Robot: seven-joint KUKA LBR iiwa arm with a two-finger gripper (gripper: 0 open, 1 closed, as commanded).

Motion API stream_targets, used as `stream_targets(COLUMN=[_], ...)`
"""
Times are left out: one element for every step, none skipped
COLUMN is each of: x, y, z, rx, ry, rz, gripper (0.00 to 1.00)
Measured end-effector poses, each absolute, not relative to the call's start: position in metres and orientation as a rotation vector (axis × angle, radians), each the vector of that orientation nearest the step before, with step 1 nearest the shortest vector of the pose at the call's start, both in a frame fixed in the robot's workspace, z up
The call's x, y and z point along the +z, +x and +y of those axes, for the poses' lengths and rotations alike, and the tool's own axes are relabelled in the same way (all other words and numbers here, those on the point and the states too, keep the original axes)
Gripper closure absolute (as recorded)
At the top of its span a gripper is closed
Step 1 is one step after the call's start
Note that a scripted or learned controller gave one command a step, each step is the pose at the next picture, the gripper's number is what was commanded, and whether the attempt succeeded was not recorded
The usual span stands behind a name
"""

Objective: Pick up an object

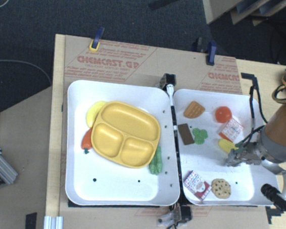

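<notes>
white right bin (241,195) keeps the toys loose for picking; my gripper (236,159) hangs low beside the yellow piece (225,144), its opening unreadable from above.

The brown board (138,60) covering the worktop carries red printed lettering along its far edge. Behind the left bin it reads "CHEMCAST GP" in large outlined capitals, with a line of much smaller red print above it that is too fine to make out. Behind the right bin the same red lettering (222,75) repeats, but the bin's rim and the board's edge cut it off, so only "CHEMCAST" can be read in part. A small red-and-white packet (195,184) in the right bin's near corner and another wrapper (231,129) further back bear printing, too small to read.
</notes>
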State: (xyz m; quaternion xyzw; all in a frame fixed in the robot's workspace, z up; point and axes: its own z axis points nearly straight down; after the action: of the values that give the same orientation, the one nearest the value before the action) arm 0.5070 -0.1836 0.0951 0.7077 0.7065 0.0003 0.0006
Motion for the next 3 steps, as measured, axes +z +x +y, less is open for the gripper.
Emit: stream_targets(x=[0.142,0.187,0.228], y=[0.516,0.511,0.513], z=[-0.18,-0.182,-0.183], rx=[0.004,0.003,0.004], ry=[2.215,2.216,2.215], rz=[2.219,2.218,2.218], gripper=[1.0,1.0,1.0])
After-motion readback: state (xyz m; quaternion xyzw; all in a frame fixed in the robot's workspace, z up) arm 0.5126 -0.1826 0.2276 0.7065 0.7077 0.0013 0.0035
